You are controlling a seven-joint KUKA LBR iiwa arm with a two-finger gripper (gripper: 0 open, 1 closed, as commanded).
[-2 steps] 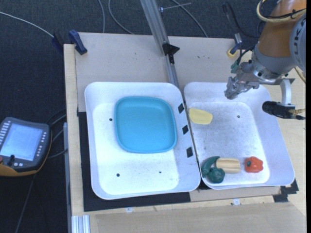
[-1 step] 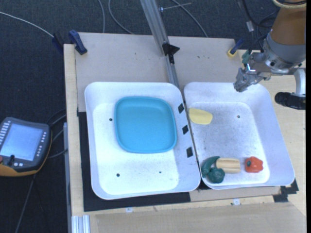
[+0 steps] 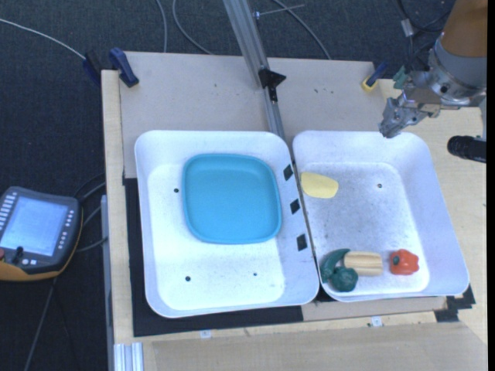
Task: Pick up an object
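The gripper [image 3: 392, 124] hangs over the far rim of the right bin [image 3: 433, 168] with nothing visibly in its grasp, and how far it is parted I cannot tell, so it looks parked above the bin's edge before any reach. The candidates lie apart in that bin, which favours a clean grasp: a yellow piece [image 3: 319, 185] by the left wall, and a green item [image 3: 339, 270], a tan block [image 3: 363, 263] and a red pepper [image 3: 403, 262] along the near edge. The left bin [image 3: 155, 207] holds a blue plate [image 3: 231, 198].
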